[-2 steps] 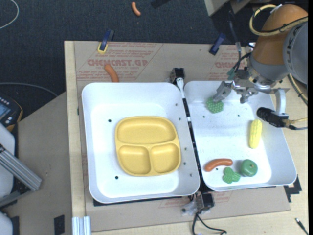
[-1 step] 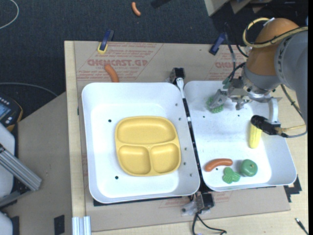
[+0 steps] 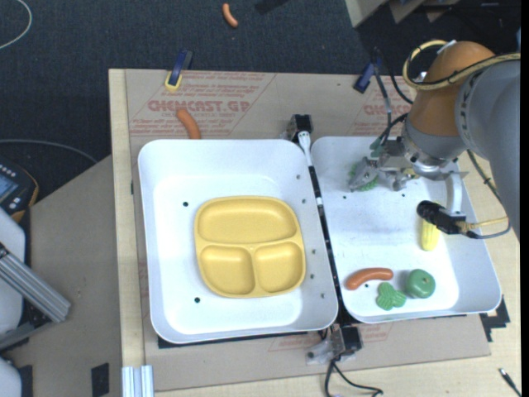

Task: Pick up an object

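Reaching in from the right, the grey arm [image 3: 488, 98] with its orange band [image 3: 450, 85] bent down over the far part of the right bin [image 3: 479, 292]; its gripper [image 3: 382, 172] hung low there, right at a small green leafy thing [image 3: 362, 174] lying on the bin floor; whether the claw was released or clenched could not be told, nor whether the green thing sat between it.

Along the right side of that bin lay a yellow piece [image 3: 429, 236] with a dark end; near the front edge a small sausage [image 3: 368, 278] lay beside a green lump [image 3: 390, 297] and a round green piece [image 3: 421, 284], the three close together; the left bin [image 3: 165, 222] held a yellow three-part tray [image 3: 248, 245] in its middle; beyond that bin, another sausage [image 3: 189, 123] lay on the cardboard [image 3: 248, 98], and a further one [image 3: 230, 15] on the dark floor.
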Motion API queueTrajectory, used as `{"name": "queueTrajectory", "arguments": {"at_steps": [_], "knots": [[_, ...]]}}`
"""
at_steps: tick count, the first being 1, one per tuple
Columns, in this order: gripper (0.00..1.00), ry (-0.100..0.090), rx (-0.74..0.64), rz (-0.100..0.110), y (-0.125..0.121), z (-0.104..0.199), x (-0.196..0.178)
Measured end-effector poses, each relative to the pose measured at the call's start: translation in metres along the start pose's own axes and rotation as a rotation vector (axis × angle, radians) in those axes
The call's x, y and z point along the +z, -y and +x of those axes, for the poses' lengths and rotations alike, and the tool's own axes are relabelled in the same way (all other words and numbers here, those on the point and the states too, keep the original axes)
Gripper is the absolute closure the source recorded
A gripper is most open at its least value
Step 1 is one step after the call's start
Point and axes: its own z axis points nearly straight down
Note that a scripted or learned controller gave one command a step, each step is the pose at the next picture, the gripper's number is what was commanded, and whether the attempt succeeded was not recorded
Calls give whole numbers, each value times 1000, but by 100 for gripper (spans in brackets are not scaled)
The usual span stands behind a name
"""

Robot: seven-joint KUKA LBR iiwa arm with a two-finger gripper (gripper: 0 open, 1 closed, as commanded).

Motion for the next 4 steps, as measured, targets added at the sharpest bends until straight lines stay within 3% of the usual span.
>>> {"name": "queueTrajectory", "arguments": {"at_steps": [1, 3, 4], "knots": [[100, 1, 1, -5, -1, 0, -13], [100, 3, -1, -13, -11, -1, -133], [100, 3, 0, -10, -12, -1, -143]]}}
